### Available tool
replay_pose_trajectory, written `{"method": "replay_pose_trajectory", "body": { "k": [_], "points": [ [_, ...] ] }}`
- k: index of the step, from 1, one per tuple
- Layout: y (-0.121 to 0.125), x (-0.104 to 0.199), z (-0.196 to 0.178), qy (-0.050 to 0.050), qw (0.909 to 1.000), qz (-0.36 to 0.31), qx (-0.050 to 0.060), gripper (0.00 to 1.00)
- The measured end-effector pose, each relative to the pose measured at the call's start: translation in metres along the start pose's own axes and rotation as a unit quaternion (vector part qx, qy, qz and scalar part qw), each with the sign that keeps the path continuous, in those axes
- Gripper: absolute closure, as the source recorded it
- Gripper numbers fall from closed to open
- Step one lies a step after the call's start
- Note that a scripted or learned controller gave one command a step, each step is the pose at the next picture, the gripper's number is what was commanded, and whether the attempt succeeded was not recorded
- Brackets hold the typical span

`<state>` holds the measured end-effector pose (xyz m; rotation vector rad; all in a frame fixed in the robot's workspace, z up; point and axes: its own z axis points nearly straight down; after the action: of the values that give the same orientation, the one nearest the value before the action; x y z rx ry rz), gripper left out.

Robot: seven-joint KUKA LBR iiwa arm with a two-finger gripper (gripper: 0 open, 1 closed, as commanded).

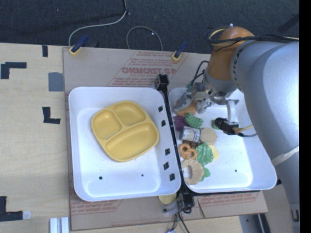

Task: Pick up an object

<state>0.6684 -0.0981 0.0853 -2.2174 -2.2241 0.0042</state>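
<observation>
My gripper (190, 102) hangs low over the far left corner of the right bin (243, 171), just above a heap of small toy food pieces. The heap runs along the bin's left wall: an orange piece (186, 111), a green item (193, 121), a small can (190, 135), a beige round piece (209, 136), a pretzel (187, 152), a green leafy piece (204, 153) and a tan shell-like piece (191, 171). The grey arm with its orange band (228, 38) covers the bin's right side.
The left bin (82, 174) holds a yellow divided plate (125, 129). A black divider with clips (167, 135) separates the two bins. Blue clamps (77, 46) hold the cardboard sheet at the back. Cables trail by the arm's wrist (228, 126).
</observation>
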Motion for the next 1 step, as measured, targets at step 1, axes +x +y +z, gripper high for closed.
{"method": "replay_pose_trajectory", "body": {
  "k": [1],
  "points": [
    [0.0000, -0.0008, -0.0001, 0.000, 1.0000, 0.000, -0.001, 0.00]
  ]
}}
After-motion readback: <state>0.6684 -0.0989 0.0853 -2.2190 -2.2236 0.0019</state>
